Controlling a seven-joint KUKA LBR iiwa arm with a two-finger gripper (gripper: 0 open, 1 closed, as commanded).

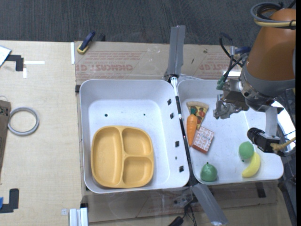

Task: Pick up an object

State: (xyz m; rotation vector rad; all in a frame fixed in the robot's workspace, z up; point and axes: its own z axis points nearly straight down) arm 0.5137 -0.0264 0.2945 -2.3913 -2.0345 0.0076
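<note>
The right bin [230,173] holds several toy foods. A pizza slice [199,110] lies at its far left, with an orange carrot [192,127] just in front of it. A red patterned box [203,140] rests beside the carrot. A green pear [209,172] sits at the near edge. At the right lie a green ball-shaped fruit [246,149] and a yellow banana [252,166]. My gripper [224,112] hangs open over the bin's bare middle, right of the pizza slice, with nothing between its fingers.
The left bin [122,91] holds a yellow divided plate [123,155]. A grey divider [177,51] rises between the bins at the back. A tape roll [22,120] lies on the bench at the far left, and a blue clip [87,41] at the back.
</note>
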